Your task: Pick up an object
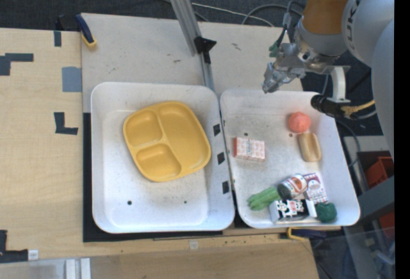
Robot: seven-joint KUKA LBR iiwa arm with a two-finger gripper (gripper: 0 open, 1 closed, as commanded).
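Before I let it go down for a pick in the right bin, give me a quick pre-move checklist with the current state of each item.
1. Gripper position: above the right bin's far rim, not over any object. Not ok for a straight descent.
2. Finger state: blurred at this angle. Cannot tell.
3. Nothing carried: nothing visible under the gripper. Ok.
4. Easy targets: orange ball, tan bun-shaped item and small pink carton each lie apart with room around them. Ok.
5. Near-corner cluster: can, green toy and packets touch one another. Not ok for a clean pick.
6. Yellow tray sits in the left bin, away from the path. Ok.
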